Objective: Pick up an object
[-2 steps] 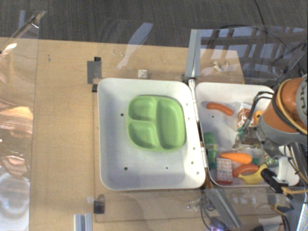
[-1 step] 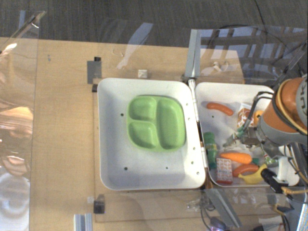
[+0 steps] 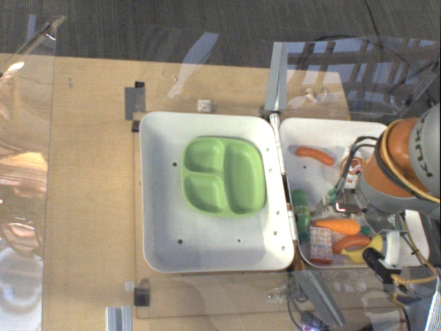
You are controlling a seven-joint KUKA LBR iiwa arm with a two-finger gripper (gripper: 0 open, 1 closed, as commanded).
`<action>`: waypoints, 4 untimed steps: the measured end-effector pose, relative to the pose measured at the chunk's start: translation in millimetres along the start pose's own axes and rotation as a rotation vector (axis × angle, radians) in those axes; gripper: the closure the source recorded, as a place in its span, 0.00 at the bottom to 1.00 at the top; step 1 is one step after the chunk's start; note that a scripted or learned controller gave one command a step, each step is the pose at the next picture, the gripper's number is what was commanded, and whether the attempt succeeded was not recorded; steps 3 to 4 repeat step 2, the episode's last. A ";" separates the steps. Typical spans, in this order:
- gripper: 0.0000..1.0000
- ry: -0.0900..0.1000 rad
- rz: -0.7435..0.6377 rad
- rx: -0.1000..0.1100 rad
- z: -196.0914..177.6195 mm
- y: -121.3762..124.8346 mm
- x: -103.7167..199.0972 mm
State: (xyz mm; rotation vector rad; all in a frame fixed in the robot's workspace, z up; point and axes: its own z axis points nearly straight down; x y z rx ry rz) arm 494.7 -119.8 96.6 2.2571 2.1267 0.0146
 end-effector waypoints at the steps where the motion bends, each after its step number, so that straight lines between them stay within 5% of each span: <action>1: 1.00 0.005 -0.008 -0.006 -10.8 3.8 3.6; 2: 0.00 0.003 -0.006 -0.007 -11.1 3.8 2.1; 4: 0.00 0.003 -0.006 -0.007 -11.1 3.8 2.1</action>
